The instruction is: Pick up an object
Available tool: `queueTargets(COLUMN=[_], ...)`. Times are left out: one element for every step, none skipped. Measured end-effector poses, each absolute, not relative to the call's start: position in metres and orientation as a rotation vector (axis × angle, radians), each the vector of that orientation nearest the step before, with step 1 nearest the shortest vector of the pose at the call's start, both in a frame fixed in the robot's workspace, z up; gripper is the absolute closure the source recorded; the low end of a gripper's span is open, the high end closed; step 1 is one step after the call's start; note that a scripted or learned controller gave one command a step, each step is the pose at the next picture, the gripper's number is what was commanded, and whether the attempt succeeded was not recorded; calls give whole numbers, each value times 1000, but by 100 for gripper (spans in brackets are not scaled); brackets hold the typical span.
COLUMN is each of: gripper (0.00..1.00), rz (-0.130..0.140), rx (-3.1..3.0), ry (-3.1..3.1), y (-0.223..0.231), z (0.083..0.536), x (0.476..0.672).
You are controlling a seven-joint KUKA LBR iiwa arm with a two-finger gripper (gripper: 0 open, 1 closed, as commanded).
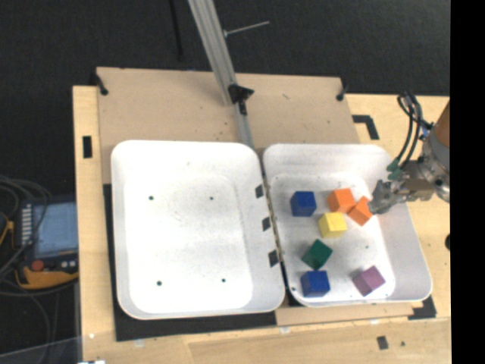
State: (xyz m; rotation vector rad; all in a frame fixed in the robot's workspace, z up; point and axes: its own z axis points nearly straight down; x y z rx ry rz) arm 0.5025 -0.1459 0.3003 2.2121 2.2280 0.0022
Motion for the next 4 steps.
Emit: queueTargets(gripper=[100, 100, 100, 100], rz=[1, 1, 0, -1], rx=[2214, 2214, 2214, 2214], ry=[2229, 2229, 2230, 2232], y=[-91, -34, 25, 82], z=[295, 283, 264, 251], x=[511, 503, 500, 493])
